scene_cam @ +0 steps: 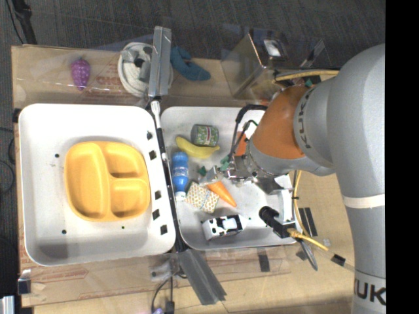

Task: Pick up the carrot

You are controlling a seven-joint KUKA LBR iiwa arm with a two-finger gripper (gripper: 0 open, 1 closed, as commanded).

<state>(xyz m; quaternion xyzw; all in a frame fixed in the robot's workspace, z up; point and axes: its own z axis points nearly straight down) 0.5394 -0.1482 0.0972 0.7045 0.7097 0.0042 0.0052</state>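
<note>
The orange carrot (223,193) lies in the middle of the right bin (196,242), its tip pointing toward the front right. Its thick end touches a patterned cream packet (201,199). My gripper (228,170) hangs low over the bin, just behind the carrot and very close to it. The grey arm with its orange band comes in from the right and hides the bin's right part. Nothing shows between the fingers.
Around the carrot lie a blue bottle (181,170), a banana (196,150), a green can (205,134) and a black-and-white toy car (222,226). The left bin (39,241) holds a yellow divided plate (108,178). Behind the bins sit a purple toy (80,72) and a blue cloth (190,66).
</note>
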